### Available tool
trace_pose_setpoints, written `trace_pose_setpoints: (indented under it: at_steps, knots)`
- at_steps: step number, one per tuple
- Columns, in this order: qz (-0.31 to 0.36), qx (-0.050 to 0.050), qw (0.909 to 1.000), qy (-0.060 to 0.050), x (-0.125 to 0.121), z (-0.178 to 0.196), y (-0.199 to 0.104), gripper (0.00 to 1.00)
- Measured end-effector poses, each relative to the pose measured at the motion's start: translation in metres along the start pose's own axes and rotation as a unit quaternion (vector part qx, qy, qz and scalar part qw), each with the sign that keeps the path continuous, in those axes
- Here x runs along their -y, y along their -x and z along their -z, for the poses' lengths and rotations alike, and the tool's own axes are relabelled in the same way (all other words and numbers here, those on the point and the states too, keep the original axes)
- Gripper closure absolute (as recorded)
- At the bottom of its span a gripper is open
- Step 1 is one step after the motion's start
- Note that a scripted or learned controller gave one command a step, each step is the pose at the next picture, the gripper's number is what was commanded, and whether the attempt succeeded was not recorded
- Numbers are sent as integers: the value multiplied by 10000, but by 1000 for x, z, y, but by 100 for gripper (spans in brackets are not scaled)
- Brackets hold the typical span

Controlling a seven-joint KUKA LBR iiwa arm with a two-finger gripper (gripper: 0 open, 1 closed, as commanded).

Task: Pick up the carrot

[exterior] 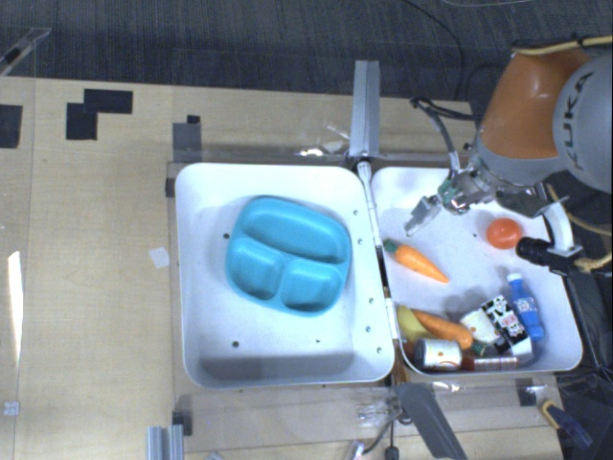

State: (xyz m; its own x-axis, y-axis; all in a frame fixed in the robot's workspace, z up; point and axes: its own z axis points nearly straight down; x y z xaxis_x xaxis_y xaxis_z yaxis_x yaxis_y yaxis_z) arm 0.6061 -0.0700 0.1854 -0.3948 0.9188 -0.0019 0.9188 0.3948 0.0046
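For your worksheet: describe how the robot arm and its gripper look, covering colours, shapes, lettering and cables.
The arm is bulky and rounded: grey casing with a broad orange band and part of the dark KUKA lettering at the frame edge. Thin dark cables loop beside the wrist. The gripper is small, slim and silvery metal.

arm (546, 94): cut off by the right edge past the orange band
end effector (421, 215): fingers too small and blurred to tell apart
second carrot (442, 327): near end hidden under the clutter
banana (410, 322): partly covered by that carrot
can (442, 355): label unreadable
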Motion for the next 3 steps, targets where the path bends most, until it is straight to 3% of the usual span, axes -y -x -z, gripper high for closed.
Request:
trace_pose_setpoints:
  at_steps: [1, 2, 3]
  knots:
    - [1314, -2, 9913, 3, -3, 0, -29, 0]
    - [1982, 6, 9802, 8, 32, -45, 9, 0]
    - [-161, 16, 9999, 32, 39, -96, 28, 0]
